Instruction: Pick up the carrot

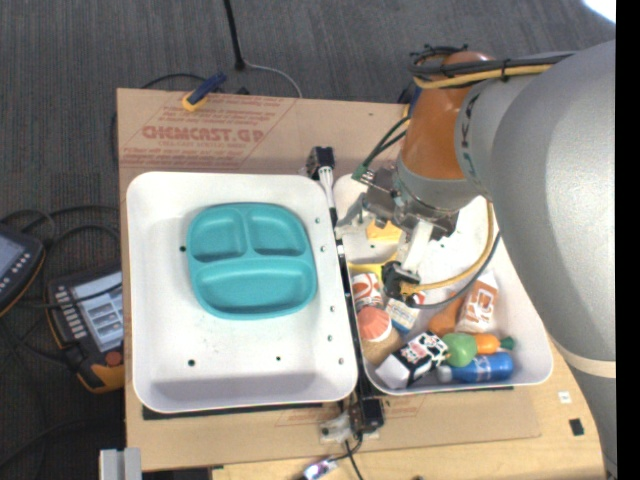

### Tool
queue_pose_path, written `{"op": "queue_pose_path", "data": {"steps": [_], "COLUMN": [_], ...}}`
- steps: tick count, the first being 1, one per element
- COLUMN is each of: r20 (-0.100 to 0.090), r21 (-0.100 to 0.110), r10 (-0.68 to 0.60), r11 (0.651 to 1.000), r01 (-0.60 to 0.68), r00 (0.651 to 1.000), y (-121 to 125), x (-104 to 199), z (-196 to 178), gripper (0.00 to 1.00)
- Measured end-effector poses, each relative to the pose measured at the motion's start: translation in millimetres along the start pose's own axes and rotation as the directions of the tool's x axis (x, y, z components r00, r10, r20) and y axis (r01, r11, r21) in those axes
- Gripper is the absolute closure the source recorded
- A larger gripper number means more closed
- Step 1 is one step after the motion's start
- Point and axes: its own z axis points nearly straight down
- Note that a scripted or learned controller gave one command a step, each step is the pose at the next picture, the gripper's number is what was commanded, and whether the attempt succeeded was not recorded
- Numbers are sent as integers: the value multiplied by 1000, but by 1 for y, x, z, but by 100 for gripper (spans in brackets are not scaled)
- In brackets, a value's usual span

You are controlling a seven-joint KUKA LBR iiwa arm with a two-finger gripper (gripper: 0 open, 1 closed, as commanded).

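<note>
On the left the white bin (pixel 150 268) holds a teal divided plate (pixel 252 260) lying flat, well away from the work. Past the rim between the two bins, the right bin (pixel 535 363) is crowded along its near side: a red-and-white packet (pixel 366 290), a black-and-white carton (pixel 422 351), a green piece (pixel 460 349) and a blue bottle (pixel 485 370). The carrot (pixel 487 344), as best I can judge, is the small orange stub just beside the green piece, its long axis running left to right, with the blue bottle touching it on the near side. The claw (pixel 400 268) hangs over the left-middle of that bin, below the orange-banded wrist, and whether its fingers are spread or closed I cannot tell, since the wrist and cables mask them. From the claw the carrot lies to the right and nearer to me, so the coming move, I reckon, needs a shift that way and a grip across the short width.
</note>
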Motion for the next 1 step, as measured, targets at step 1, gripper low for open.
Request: {"op": "queue_pose_path", "data": {"steps": [1], "r20": [2], "r21": [1], "r10": [35], "r11": [999], "r01": [-35], "r00": [999], "y": [-2], "x": [7], "z": [1], "gripper": [0]}}
